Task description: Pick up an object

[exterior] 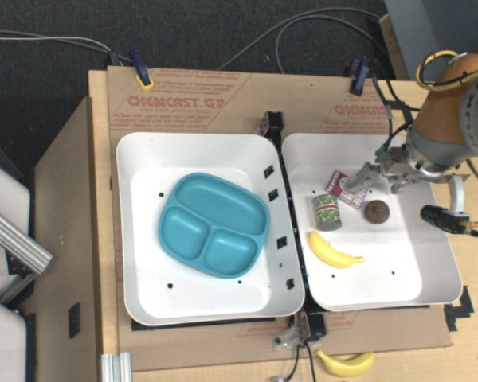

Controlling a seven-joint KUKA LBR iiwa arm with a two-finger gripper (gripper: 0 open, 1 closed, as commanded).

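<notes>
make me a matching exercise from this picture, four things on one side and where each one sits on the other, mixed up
Things:
1. blue divided plate
2. banana
3. green can
4. second banana

Places:
A. on the bench outside the bins, at the view's bottom edge
B. in the left bin
C. in the right bin, nearest the front wall
D. in the right bin, close to the divider, just above the fruit

Pairs: 1-B, 2-C, 3-D, 4-A
</notes>
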